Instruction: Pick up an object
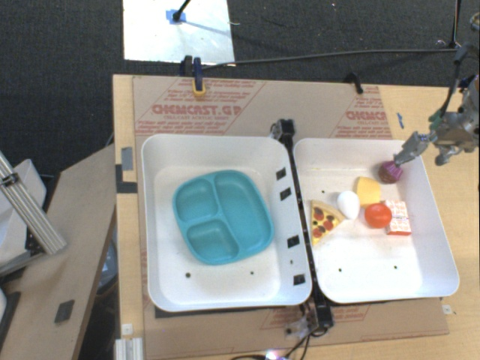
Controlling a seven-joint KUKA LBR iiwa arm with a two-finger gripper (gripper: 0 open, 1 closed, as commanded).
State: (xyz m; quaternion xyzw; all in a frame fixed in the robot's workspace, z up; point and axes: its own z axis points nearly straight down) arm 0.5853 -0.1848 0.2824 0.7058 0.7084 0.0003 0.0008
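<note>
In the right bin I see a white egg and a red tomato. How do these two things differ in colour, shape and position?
The egg is white and oval; the tomato is red and rounder. The egg lies nearer the bin divider, beside the pizza slice; the tomato lies farther right, against the small red-and-white box. The tomato looks slightly larger. Both are small toy foods resting in the right bin, apart from the gripper.

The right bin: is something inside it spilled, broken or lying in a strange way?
Nothing stands out. In the right bin the pizza slice, white egg, yellow block, tomato, small box and purple item lie whole, clustered together.
</note>
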